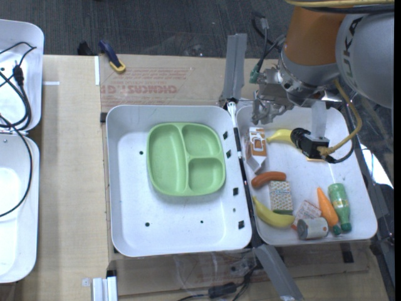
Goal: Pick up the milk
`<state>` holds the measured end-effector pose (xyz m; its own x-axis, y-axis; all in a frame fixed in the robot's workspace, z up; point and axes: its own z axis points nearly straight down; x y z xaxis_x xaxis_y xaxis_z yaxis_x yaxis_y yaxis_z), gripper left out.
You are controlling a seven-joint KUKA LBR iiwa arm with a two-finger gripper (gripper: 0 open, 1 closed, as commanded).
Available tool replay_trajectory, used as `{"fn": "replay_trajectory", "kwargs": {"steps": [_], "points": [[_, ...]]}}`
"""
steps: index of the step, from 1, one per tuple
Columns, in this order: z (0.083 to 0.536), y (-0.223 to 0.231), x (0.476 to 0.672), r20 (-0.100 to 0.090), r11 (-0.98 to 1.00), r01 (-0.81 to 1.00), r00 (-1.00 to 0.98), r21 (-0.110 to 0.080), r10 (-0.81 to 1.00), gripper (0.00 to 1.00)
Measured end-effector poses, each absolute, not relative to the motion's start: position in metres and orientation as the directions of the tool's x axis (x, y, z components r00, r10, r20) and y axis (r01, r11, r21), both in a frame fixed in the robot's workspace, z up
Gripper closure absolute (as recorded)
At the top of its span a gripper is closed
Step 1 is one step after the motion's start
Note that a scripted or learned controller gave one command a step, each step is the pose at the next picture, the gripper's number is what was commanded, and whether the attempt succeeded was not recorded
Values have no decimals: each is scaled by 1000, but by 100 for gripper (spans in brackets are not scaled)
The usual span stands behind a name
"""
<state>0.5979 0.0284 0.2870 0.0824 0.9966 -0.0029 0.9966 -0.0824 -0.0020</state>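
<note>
The milk (257, 147), a white carton with orange-brown print, lies on its side at the left wall of the right bin (363, 187). My gripper (264, 113) hangs just behind the carton, near the bin's back left corner. It sits a little above the carton and apart from it, with nothing seen in its grasp. The grey arm with its orange band comes in from the upper right.
A yellow banana (280, 135) lies right of the milk. In front are a sausage (268, 179), a cracker box (280, 197), a second banana (273, 214), a carrot (326, 207), a green bottle (339, 204) and a grey can (311, 229). The left bin (125, 218) holds a green divided plate (186, 158).
</note>
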Motion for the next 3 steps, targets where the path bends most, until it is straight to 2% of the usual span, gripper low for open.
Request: {"fn": "replay_trajectory", "kwargs": {"steps": [1, 2, 3], "points": [[278, 18, 534, -1, 102, 995, -102, -4, 995, 100], [273, 43, 482, 0, 436, 900, -436, -3, 900, 100], [239, 97, 478, 1, 738, 675, -738, -3, 675, 100]]}}
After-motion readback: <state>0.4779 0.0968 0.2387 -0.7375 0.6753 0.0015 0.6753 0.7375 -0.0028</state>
